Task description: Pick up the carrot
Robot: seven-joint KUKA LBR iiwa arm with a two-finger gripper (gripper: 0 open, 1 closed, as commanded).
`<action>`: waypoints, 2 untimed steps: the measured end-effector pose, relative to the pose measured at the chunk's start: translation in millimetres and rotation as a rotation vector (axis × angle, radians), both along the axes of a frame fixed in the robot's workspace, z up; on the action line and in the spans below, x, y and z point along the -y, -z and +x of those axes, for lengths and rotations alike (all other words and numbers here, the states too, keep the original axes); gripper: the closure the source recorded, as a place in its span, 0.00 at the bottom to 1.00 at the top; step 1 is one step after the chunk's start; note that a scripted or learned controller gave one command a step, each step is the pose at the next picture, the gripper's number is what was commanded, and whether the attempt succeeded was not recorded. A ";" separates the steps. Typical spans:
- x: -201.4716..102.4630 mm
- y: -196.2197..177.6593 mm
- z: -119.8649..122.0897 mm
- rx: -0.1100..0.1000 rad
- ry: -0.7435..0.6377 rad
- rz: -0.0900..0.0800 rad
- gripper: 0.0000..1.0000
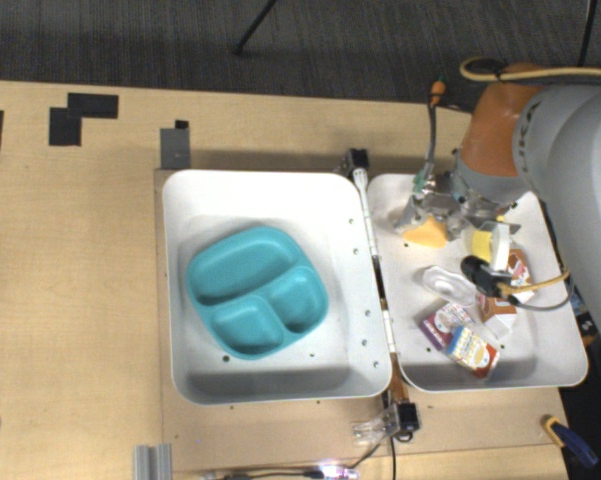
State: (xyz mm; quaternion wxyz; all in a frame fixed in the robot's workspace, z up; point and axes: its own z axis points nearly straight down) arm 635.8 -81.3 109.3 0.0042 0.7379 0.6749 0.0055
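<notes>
Carrot: honestly can't pin it down for sure. Best guess is the orange-brown bit (497,310), well away from my jaws (432,214), out toward the near rim of the right bin (540,373) on the arm's side. It's half buried in clutter, so that's only a guess.
Jaws: can't tell how far open they are from this angle, and I see nothing held in them.
Right under the jaws: a yellow wedge (427,234), just beside the tips, maybe touching. Not orange enough to be my target imo.
Between jaws and target: a clear wrapper (448,281), and past it a colourful snack packet (462,340) just beside the orange-brown bit.
Risk 1: closing where I am most likely gets me the yellow wedge, since it's the nearest thing.
Risk 2: the orange-brown bit is small and crowded, so a grab there could catch the packet or wrapper instead, or just shove the pile around.
Risk 3: I'm close to the bin's far wall, so a sloppy move could clip the rim.
Arm pose: my arm (570,158) reaches in from the side away from the left bin (180,268), orange band (490,133) above the wrist, wrist tipped down so the jaws sit low in the right bin's far corner.
Other side: teal plate (255,288) in the left bin, well apart from the jaws, not my problem.
</notes>
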 end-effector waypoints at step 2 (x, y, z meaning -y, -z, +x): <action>0.0 0.4 -0.2 -0.001 0.000 0.000 0.00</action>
